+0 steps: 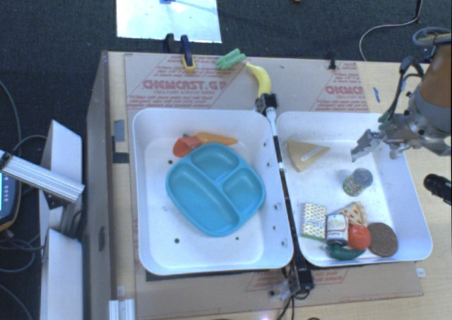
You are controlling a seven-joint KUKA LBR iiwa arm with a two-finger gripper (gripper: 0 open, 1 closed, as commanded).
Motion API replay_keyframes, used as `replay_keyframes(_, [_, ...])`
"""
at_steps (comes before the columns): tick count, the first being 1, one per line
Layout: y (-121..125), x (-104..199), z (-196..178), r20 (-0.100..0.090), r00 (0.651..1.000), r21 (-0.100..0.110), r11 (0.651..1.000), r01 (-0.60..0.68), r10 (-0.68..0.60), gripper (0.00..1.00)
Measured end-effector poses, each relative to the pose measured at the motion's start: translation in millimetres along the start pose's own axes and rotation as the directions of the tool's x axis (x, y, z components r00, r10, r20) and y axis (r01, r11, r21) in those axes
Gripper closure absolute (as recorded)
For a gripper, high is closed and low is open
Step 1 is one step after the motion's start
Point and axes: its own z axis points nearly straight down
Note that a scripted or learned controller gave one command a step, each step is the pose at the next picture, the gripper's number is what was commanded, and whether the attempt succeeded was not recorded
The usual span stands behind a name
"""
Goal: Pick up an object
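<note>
One arm (431,92), entering from the right, wrist bent low over right bin (406,191); tool (378,143) released, hovering above small can (358,181).

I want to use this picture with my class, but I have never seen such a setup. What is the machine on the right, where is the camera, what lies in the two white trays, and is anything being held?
One camera looks down at a slant on a bench. The grey machine on the right is a robot arm; its gripper hangs over the right bin, above a small can, with nothing visible between its fingers. That bin also holds a cheese wedge, a cracker box, a red tomato, a green pepper and a brown cookie. The left bin holds a blue divided plate and a carrot. A banana lies outside, behind the bins.
</note>
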Motion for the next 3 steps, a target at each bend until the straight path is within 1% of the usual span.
replay_keyframes(1, [12.9, -26.3, 141.9, 0.001, 1.000, -0.001, 1.000, -0.002, 0.002, 0.00])
replay_keyframes(2, [13.7, -26.5, 131.1, 0.001, 1.000, -0.003, 1.000, -0.001, 0.001, 1.00])
replay_keyframes(3, [47.5, -2.2, 106.5, 0.000, 1.000, -0.002, 1.000, 0.001, -0.001, 1.00])
